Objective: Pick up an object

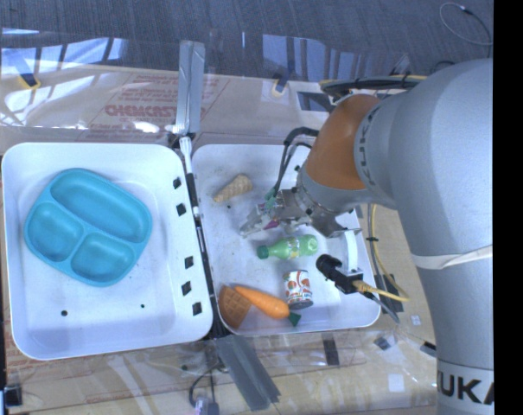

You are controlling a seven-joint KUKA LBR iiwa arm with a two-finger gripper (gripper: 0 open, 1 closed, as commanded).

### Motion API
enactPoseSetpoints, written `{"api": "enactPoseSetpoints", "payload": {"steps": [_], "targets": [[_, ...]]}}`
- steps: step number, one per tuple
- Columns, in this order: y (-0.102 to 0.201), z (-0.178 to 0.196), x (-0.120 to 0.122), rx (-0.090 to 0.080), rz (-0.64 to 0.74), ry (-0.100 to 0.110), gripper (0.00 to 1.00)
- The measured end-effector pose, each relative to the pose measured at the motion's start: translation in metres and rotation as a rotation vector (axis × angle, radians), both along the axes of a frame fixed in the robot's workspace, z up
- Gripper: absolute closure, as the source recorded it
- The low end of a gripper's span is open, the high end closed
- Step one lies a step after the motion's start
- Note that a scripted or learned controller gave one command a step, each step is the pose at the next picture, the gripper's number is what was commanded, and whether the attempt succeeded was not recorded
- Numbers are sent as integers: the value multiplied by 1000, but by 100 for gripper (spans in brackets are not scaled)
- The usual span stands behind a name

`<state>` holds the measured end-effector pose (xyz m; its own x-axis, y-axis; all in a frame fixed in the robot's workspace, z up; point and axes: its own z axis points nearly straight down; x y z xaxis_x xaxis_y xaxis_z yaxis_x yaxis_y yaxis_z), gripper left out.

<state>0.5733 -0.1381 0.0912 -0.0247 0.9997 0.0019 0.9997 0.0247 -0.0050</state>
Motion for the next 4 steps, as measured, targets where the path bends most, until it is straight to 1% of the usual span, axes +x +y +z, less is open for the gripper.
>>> {"api": "enactPoseSetpoints", "payload": {"steps": [1, 2, 3, 4], "targets": [[-26, 1, 36, -1, 65, -3, 0], [-5, 0, -43, 1, 211, -1, 0], [-6, 10, -43, 2, 213, 0, 100], [-6, 10, -43, 1, 213, 0, 0]]}}
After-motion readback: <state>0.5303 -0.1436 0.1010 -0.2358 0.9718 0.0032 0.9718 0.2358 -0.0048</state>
